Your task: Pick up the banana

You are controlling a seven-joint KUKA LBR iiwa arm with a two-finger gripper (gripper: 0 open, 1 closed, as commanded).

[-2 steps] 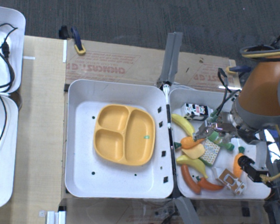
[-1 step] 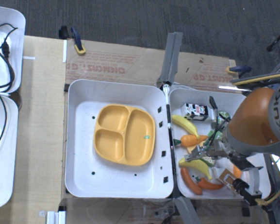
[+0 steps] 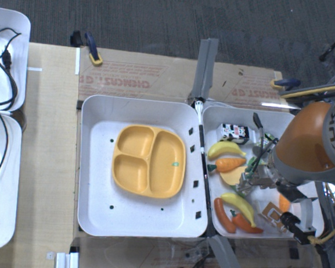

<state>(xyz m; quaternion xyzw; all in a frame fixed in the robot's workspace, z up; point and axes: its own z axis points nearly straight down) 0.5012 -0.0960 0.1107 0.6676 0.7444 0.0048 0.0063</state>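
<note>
Lower banana (image 3: 240,206) lying diagonal (upper-left to lower-right), tool (image 3: 249,181) above

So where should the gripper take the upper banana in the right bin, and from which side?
Probably at the middle of the upper banana, from straight above. It lies flat, long axis running left to right, so closing across its narrow width looks easiest. The carrot sits tight against its lower edge, leaving little room there; the left end nears the bin wall.

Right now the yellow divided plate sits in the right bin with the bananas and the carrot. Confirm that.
Not quite. The camera view shows the yellow divided plate in the left bin, by itself. The bananas and the carrot are in the right bin.
</note>
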